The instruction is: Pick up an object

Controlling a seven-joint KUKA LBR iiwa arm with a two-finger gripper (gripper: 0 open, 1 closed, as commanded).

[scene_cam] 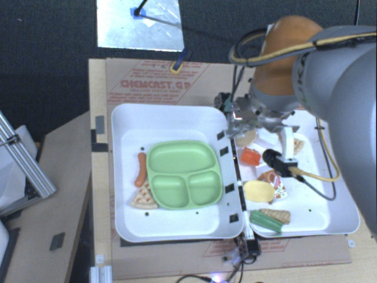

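Observation:
My gripper hangs low over the far left corner of the right bin, close to the wall between the bins. Just below it lies a pale beige round piece. Nearer the front come a red-orange chunk, a red and white piece, a yellow oval, a green cucumber-like piece and a tan slice. A tan wedge lies to the right of the wrist. Nothing can be seen held in the gripper.
The left bin holds a green divided plate, an orange sausage and a tan triangular waffle piece. The big grey arm covers the right bin's far right side. Brown cardboard lies under both bins.

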